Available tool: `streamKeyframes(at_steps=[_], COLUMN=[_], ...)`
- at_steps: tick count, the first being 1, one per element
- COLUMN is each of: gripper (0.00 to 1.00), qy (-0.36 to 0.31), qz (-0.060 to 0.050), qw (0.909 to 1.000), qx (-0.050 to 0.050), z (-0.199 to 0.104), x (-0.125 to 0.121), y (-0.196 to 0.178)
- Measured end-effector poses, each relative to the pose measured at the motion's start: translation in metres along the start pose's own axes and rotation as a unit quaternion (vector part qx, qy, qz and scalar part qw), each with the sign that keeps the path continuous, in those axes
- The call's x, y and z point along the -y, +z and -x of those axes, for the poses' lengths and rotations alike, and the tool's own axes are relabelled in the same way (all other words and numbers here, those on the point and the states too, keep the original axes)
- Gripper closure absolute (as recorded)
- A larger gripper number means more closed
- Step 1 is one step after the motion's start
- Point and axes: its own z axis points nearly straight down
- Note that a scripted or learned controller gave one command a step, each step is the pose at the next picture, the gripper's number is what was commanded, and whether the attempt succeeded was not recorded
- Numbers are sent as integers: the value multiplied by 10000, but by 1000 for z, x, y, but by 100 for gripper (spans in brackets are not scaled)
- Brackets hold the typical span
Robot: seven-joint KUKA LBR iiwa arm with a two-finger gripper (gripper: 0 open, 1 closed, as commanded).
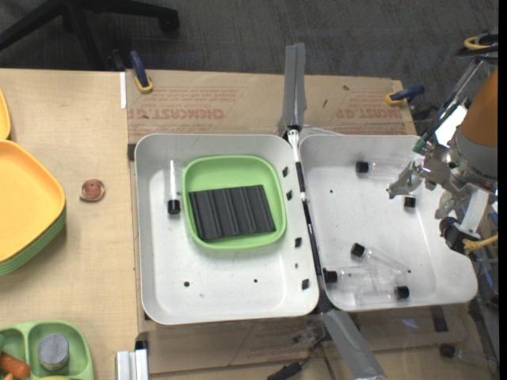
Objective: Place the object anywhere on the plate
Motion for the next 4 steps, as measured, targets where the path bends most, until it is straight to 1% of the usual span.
streamKeyframes(at_steps=[1,2,3,4], gripper=[0,0,0,0], qy=[453,800,1360,2342], qz=[-8,1,-8,1], qw=[9990,9968,9907,9722], qx=[-3,-2,0,-5], z=[44,41,-2,-2], x=[-17,-50,-46,-131], y=[23,-21,10,44])
